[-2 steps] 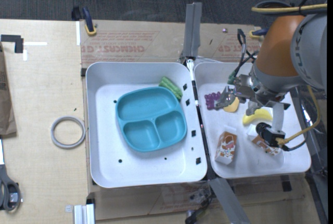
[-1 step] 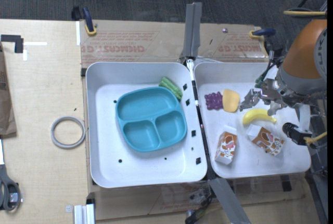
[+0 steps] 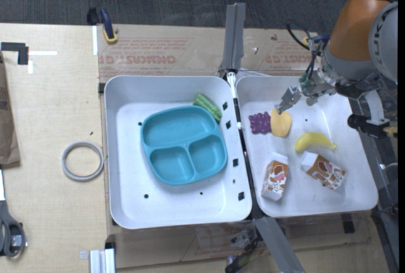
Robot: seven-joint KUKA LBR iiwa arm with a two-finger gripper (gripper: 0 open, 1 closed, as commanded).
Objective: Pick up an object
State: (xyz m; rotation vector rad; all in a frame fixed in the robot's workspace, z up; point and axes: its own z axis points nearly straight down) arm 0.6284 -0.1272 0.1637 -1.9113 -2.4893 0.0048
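Note:
My gripper (image 3: 286,101) hangs low over the back of the right bin (image 3: 361,202), just above a yellow-orange fruit (image 3: 281,124); whether it touches the fruit is unclear. A bunch of purple grapes (image 3: 259,122) lies against the fruit's left side. To the right lies a yellow banana (image 3: 314,141). Two small printed cartons rest nearer the front, one (image 3: 275,178) by the divider and one (image 3: 324,170) further right.
The left bin (image 3: 126,202) holds a blue divided plate (image 3: 183,145) with a green item (image 3: 207,106) at its back edge. On the bench to the left lie a tape ring (image 3: 82,159) and scissors (image 3: 9,235). A grey post (image 3: 234,37) rises behind the bins.

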